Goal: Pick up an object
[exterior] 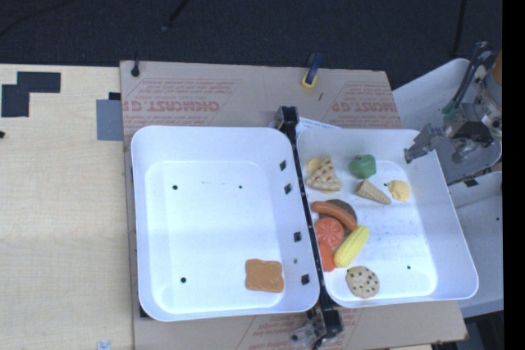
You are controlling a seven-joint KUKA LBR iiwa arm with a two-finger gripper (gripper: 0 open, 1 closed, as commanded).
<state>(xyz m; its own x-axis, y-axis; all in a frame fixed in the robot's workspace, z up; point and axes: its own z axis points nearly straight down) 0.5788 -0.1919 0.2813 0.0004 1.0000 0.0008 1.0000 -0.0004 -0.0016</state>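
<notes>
A toast slice (264, 275) lies near the left bin's (156, 176) front right corner, toy foods such as the corn (352, 246) cluster along the right bin's (447, 258) left side, and the hand (426, 142), its spread unclear, hovers at that bin's far right corner, apparently approaching, needing to descend leftward.

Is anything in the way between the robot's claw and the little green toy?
Nothing visible is. The gripper hangs at the right bin's upper right rim, and bare white floor lies between it and the green toy. The cheese wedge and small yellow piece sit below that path.
</notes>
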